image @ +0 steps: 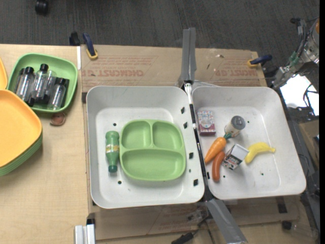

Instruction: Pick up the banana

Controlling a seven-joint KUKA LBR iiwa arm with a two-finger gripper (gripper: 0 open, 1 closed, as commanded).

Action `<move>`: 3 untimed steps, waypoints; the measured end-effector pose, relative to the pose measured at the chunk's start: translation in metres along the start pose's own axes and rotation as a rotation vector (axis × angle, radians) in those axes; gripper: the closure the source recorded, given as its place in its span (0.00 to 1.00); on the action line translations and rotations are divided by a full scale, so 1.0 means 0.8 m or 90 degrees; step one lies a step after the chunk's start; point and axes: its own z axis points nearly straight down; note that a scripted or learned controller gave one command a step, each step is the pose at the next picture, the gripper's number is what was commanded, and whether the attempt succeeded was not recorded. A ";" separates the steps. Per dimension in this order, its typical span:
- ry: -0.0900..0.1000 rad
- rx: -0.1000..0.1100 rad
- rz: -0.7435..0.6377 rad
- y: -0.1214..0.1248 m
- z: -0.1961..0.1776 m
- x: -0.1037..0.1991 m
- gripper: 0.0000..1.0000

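Note:
The yellow banana (259, 152) lies in the right white bin (284, 182), toward its right middle, with its tip pointing right. Close to its left sits a small white box (233, 156). My gripper (303, 52) hangs at the upper right edge of the camera view, outside the bin's far right corner and well away from the banana. Cables and the frame edge partly hide it. Nothing is seen held in it.
The right bin also holds an orange carrot (215, 148), a red-orange pepper (218, 165), a pink card box (206, 121) and a grey-capped object (236, 125). In the left bin (96, 187) are a green divided plate (152, 150) and a green bottle (112, 151). On the bench's left stand a green tray of bottles (43, 83) and orange plates (18, 131).

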 end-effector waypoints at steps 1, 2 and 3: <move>0.000 -0.001 -0.119 0.001 -0.018 0.001 1.00; 0.000 0.000 -0.131 0.001 -0.017 0.001 1.00; 0.001 0.001 -0.159 -0.008 -0.021 0.004 1.00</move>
